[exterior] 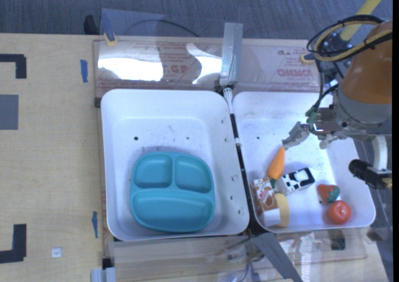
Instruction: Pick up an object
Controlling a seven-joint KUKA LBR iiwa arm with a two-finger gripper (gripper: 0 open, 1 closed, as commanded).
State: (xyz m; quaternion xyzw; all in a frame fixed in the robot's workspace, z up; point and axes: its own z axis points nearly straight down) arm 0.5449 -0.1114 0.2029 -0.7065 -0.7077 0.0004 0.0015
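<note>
Red lettering runs along the clear plastic sheet [274, 65] behind the bins; it is mirrored or too faint to read. No other writing is legible.

Gripper [310, 135] sits over the right bin [361, 215], near its upper middle. One grey finger [295, 137] points down and to the left, its tip just above the top of the carrot [276, 163]. A second finger [329, 140] stands well apart from the first, so the fingers look open, with nothing between them. Whether the left finger touches the carrot cannot be told.

Right bin contents:
- orange carrot, tilted, near the bin's middle
- black and white toy cow [297, 179], just right of the carrot's lower end
- brown and white carton [264, 193] at the lower left, touching a pale yellow cup [278, 211] below it
- strawberry [327, 192] with a green top, just above a red tomato [339, 212], lower right

Left bin [118, 150]: a teal divided plate [172, 192], three compartments, lying in the lower half.

Pale wood counter [47, 150] to the left carries black corner marks and strips of blue tape [83, 70]
</note>
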